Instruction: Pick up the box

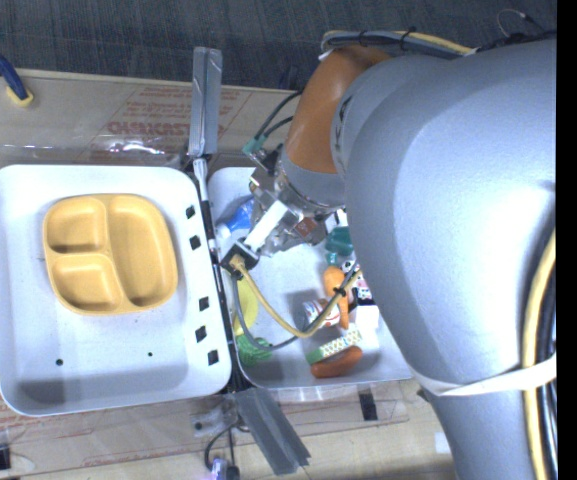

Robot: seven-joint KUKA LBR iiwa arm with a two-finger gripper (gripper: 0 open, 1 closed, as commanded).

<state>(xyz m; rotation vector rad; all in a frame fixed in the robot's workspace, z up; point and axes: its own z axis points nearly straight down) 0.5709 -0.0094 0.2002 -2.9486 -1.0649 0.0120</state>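
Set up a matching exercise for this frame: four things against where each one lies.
Things:
1. yellow divided plate
2. blue clip
3. green item
4. teal item

Places:
A. right bin, near-left corner
B. bench, outside the bins
C. left bin
D. right bin, right beside the arm

Pairs: 1-C, 2-B, 3-A, 4-D.

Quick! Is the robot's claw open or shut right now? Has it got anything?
Gripper: cannot be told from this view. It is down over the right bin, and nothing can be seen held in it.
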